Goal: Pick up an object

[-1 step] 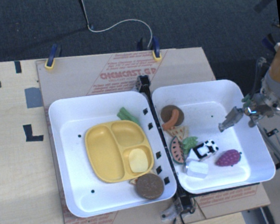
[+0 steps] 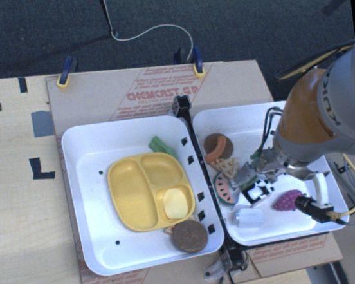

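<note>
Gripper low in the right bin, roughly mid-floor, reaching in from the bin's right edge. Cannot tell how it is set or whether it carries anything (dark clutter underneath hides the tips).

Nearest candidates, all in the right bin:
- Watermelon slice, just beside the gripper toward the divider between the bins; its long axis runs roughly along that divider.
- Brown cup, toward the bin's far left corner.
- Clear white cup, at the near edge, just below the gripper.
- Purple grapes, near the near right corner, behind the wrist.

Left bin: yellow tray, brown disc, green piece, all well apart across the divider.

Judgement: the slice is closest; a short shift toward the divider would reach it.
</note>
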